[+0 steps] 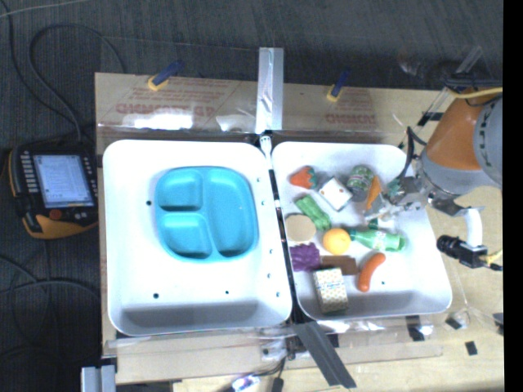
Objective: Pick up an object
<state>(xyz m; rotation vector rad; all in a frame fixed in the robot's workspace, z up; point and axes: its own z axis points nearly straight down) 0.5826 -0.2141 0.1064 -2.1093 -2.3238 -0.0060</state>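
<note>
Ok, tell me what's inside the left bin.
The left bin holds one thing: a blue tray with compartments, lying flat near the middle. Its compartments look bare. Whatever bin floor lies under the tray is covered and cannot be seen.

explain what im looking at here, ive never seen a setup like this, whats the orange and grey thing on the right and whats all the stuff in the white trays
This is one picture from a camera fixed above a workbench, looking down at a slant. The grey and orange thing is a robot arm reaching in from the right. Its gripper, a two-finger hand, sits low over the right bin. Whether it holds anything is too small to tell.

The right bin is full of small toy foods: a carrot, an orange ball, a green bottle, a red sausage, purple grapes and a patterned box.

The left bin holds a blue divided plate. The device at far left is the arm's handheld control pad.
</note>
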